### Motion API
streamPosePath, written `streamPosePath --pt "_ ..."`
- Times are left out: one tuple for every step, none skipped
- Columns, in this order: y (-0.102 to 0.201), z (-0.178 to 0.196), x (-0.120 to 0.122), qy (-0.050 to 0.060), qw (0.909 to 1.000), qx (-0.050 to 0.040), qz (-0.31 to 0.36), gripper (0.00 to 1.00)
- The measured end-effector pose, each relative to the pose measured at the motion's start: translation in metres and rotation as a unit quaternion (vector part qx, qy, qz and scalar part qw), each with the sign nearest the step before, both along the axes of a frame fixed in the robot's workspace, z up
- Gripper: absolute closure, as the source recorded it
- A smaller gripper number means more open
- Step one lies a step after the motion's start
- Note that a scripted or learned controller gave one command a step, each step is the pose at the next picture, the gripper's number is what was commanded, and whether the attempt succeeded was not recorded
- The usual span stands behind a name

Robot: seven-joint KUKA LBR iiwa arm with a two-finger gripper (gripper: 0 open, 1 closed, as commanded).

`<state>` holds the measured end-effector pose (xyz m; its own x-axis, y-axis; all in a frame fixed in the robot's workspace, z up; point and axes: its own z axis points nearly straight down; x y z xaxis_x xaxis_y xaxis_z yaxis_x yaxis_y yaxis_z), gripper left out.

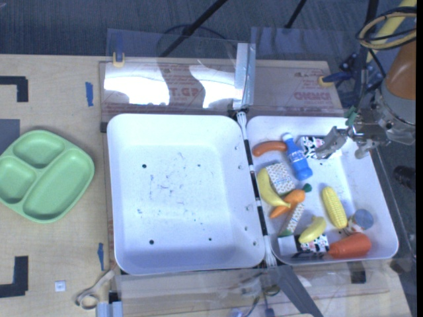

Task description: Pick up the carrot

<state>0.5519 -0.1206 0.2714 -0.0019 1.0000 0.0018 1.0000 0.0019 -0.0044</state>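
The carrot [349, 245], orange-red and tapered, lies in the near right corner of the right bin [381, 197], beside a yellow and black-and-white toy [313, 235]. My gripper [344, 146] hangs over the far right part of that bin, well back from the carrot. Its two fingers stand apart, open, with nothing between them. One fingertip [324, 148] sits just beside a black-and-white spotted item [308, 142].
The right bin also holds a blue bottle [298, 159], an orange sausage [269, 148], a banana [268, 187], a corn cob [334, 206], a small orange piece [294, 197] and a grey-blue ball [363, 219]. The left bin [132, 137] adjoins it. A green divided plate [43, 174] lies far left.
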Motion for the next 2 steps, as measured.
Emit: streamPosePath --pt "0.037 -0.088 -0.044 0.0 0.9989 -0.0006 -0.047 0.0" --pt "0.025 -0.185 -0.054 -0.004 0.9997 -0.0002 0.025 0.0"
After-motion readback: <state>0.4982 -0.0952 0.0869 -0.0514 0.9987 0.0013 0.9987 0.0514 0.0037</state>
